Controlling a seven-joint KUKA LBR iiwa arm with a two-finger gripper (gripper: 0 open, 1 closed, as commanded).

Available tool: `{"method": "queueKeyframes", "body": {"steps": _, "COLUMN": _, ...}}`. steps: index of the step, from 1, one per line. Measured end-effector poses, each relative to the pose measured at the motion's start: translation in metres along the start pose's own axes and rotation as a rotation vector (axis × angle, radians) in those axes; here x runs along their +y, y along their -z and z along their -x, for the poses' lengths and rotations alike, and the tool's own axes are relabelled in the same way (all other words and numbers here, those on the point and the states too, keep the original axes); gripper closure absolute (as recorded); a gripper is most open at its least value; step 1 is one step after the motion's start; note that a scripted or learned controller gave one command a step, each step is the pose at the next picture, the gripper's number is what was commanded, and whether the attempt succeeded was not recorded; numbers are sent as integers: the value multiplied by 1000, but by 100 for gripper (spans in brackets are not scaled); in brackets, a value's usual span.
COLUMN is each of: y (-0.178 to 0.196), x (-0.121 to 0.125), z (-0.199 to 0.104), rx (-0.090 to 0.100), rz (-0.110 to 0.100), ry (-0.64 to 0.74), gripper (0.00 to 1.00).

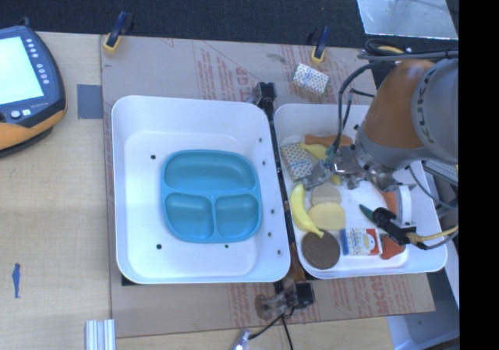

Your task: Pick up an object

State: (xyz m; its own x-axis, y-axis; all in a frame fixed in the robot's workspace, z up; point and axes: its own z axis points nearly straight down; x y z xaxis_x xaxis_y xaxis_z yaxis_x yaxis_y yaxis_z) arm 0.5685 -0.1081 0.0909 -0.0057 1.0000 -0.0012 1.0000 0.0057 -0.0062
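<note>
Grey arm's hand (331, 173) is down in the right bin (425, 263), center-right of frame, above the banana (299, 212); can't tell its grip. Blue divided plate (211, 193) sits in the left bin (132, 185).

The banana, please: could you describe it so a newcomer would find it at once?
Look in the right white bin, along its left wall beside the divided blue tray's bin. The curved yellow banana lies there, above a round brown disc; nothing else is long and bent.
</note>
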Motion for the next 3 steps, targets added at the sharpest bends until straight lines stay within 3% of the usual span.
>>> {"method": "queueKeyframes", "body": {"steps": 1, "y": 2, "x": 64, "z": -13, "rx": 2, "rz": 3, "ry": -3, "gripper": 0}}
{"method": "queueKeyframes", "body": {"steps": 2, "y": 12, "x": 64, "z": -12, "rx": 3, "rz": 1, "ry": -1, "gripper": 100}}
{"method": "queueKeyframes", "body": {"steps": 3, "y": 4, "x": 34, "z": 50, "rx": 0, "rz": 8, "ry": -5, "gripper": 100}}
